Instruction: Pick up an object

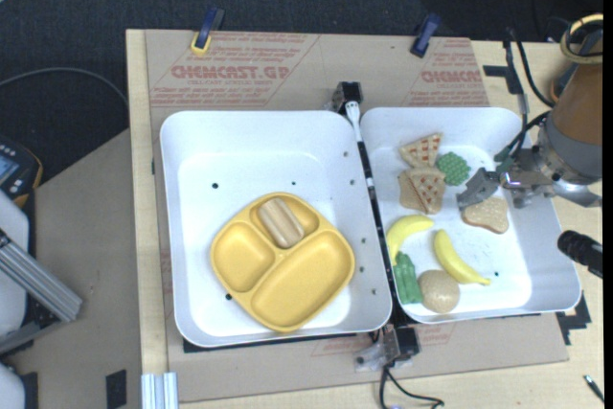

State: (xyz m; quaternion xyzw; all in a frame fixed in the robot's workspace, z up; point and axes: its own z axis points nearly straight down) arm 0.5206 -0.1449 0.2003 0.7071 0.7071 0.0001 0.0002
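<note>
Food toys crowd the right bin (536, 297), so every target lies near my gripper (487, 189); the yellow tray (287, 278) with its sausage (281, 221) sits far off to its left. My fingers spread open, gripping nothing, just above the tan bread piece (486, 216), flat, toast-coloured and irregular, directly beneath them.

Grey arm (575, 153), orange band, metallic tool (479, 190).
</note>
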